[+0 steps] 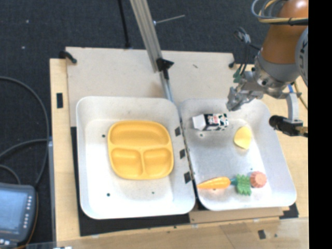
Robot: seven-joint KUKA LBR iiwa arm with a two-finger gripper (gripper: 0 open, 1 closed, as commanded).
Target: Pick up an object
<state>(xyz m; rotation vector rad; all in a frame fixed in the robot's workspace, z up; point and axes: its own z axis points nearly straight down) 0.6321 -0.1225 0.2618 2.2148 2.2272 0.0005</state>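
Tan bench (109,71), two white bins (93,113)

1. This looks like a robotics lab: a grey and orange robot arm (282,40) reaches over a plywood bench (114,71).
2. An aluminium rail (145,25) rises from the bench.
3. Cables (21,134) trail over dark carpet (52,14), beside a screen (15,211).
4. Toy food (233,181) lies in a white bin (280,165).
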